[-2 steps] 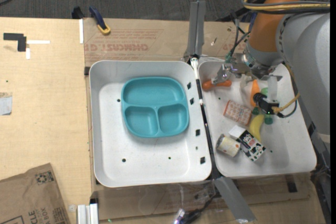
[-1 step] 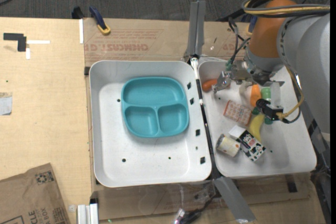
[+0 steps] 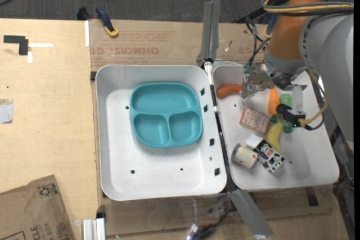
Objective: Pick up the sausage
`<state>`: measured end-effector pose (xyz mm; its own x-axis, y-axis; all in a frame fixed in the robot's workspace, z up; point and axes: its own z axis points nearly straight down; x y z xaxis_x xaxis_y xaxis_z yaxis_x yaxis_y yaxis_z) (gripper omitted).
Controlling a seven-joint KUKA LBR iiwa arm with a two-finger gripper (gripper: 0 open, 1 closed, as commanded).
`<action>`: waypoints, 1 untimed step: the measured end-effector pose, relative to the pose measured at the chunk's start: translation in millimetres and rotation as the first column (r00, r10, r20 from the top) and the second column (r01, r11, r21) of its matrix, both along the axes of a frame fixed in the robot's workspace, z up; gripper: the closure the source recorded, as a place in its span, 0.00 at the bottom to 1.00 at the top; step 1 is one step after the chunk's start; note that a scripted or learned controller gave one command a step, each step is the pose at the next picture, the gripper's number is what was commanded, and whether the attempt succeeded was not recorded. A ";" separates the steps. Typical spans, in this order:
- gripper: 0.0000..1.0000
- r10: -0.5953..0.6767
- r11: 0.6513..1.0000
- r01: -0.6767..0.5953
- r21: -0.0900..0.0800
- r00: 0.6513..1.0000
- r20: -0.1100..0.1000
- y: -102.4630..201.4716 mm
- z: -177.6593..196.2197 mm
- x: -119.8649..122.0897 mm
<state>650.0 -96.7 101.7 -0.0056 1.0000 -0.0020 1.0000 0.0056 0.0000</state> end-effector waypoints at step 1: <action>0.00 0.000 1.000 0.000 0.000 1.000 0.000 0.0 -0.2 -0.1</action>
